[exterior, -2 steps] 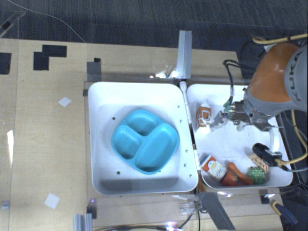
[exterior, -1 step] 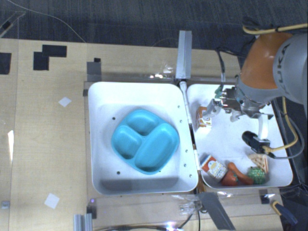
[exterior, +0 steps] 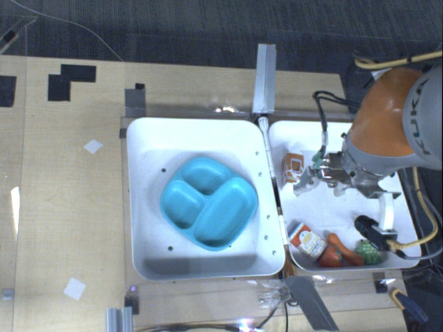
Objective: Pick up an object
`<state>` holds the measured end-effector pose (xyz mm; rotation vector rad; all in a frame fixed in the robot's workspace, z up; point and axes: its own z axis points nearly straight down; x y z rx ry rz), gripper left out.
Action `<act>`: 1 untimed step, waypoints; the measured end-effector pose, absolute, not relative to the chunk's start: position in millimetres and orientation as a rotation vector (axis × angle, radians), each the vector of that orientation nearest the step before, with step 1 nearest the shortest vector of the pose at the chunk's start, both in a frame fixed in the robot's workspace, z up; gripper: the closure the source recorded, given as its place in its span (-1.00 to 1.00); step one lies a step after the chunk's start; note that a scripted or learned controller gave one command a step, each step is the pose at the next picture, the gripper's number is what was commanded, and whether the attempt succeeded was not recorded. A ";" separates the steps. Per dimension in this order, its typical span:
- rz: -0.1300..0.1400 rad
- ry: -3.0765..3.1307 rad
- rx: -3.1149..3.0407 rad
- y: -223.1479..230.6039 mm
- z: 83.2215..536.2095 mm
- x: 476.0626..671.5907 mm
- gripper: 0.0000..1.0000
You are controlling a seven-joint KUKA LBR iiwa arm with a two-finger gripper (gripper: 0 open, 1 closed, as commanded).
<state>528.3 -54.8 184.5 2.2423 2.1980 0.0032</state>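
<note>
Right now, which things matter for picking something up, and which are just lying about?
In the job: gripper, over the right bin; small orange-and-white box beside it, the likeliest target.
Lying about: blue divided dish in the left bin; small carton, orange carrot-like toy and green piece along the right bin's near edge.

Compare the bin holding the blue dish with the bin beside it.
The dish's bin holds one large blue divided dish. The neighbouring bin holds several small items, among them a white-and-orange carton and an orange vegetable toy. The hand hangs over the neighbouring bin, not over the dish's bin. Both are shallow and white.
</note>
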 end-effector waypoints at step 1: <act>0.002 2.167 2.273 -80.3 184.2 487.5 -1.00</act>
